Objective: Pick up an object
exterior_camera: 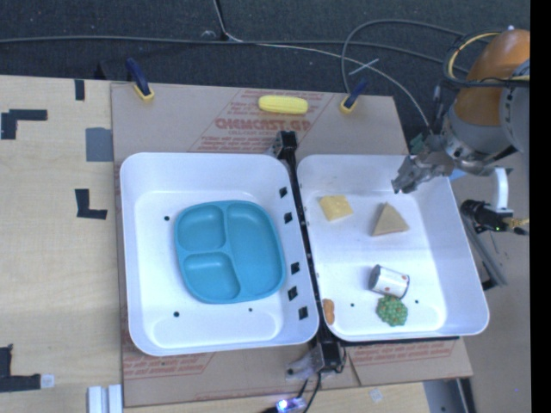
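Where the bench starts at the left, the left bin (142, 231) holds a blue divided plate (230, 251), lying flat near its middle. Behind both bins a yellow banana-shaped toy (282, 104) lies on the cardboard sheet (224, 123), between two blue-and-yellow clamps. The right bin (448, 265) has a yellow square block (335, 207) near its back-left — a tan wedge (390, 221) just right of it, apart. Nearer the front sits a small white can on its side (388, 280), with a green broccoli-like piece (393, 312) touching or just below it. An orange bit (328, 310) lies at the bin's front-left edge. The gripper (407, 181) hangs over the bin's back-right corner, above the wedge, nothing visibly in it; open or closed — cannot tell.
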